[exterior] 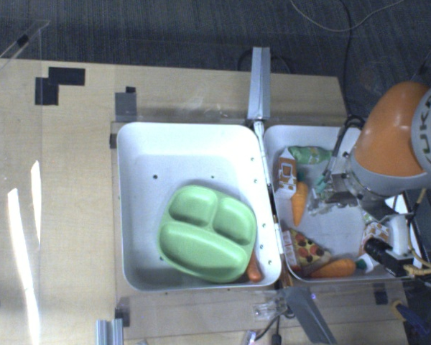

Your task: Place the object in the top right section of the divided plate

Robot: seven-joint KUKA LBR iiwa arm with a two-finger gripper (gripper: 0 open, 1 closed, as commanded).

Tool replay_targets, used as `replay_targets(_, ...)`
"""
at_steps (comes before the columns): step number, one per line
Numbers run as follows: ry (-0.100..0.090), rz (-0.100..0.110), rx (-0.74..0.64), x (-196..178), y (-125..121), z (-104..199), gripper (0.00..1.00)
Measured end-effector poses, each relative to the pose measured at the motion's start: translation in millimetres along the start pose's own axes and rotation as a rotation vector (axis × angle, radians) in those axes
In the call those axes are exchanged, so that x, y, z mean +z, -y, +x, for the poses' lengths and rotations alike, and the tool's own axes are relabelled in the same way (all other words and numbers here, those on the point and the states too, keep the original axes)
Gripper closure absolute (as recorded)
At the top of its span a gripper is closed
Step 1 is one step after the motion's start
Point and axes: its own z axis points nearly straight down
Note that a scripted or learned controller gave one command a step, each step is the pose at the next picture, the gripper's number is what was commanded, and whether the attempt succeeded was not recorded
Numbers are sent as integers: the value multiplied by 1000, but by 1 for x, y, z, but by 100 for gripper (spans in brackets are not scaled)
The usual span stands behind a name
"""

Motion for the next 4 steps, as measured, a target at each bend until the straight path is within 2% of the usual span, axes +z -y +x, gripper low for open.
replay_targets(1,0,3,-75,11,8,39,100)
replay_targets(2,0,3,-33,-1,0,42,100)
replay_targets(3,0,3,-232,73,18,-56,100)
replay_targets(4,0,1,-87,-29,9,27,100)
